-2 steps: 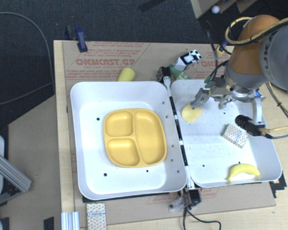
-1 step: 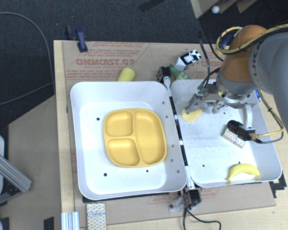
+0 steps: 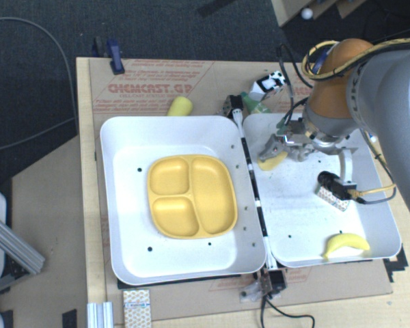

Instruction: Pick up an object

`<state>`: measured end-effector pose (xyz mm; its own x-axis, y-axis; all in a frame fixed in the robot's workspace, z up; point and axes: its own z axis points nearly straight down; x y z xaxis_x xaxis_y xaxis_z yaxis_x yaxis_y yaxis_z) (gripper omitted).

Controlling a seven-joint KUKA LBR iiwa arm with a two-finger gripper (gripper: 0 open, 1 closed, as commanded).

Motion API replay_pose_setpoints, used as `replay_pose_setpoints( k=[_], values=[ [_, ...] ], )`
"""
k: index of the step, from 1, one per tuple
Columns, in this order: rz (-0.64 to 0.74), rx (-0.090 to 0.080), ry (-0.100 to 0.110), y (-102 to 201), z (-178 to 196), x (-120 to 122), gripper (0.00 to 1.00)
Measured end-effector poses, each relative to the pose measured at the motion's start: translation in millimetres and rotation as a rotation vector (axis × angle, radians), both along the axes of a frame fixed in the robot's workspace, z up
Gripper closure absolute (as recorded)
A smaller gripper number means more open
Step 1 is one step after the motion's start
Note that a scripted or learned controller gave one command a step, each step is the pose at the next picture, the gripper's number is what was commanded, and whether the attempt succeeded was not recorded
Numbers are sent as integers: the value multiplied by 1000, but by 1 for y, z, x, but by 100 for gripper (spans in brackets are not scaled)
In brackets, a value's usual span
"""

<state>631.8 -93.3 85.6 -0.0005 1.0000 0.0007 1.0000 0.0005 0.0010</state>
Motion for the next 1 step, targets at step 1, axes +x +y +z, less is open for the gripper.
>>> replay_pose_setpoints(
  k=[1],
  values=[
    [1, -1, -10, 1, 14, 3, 100]
  ],
)
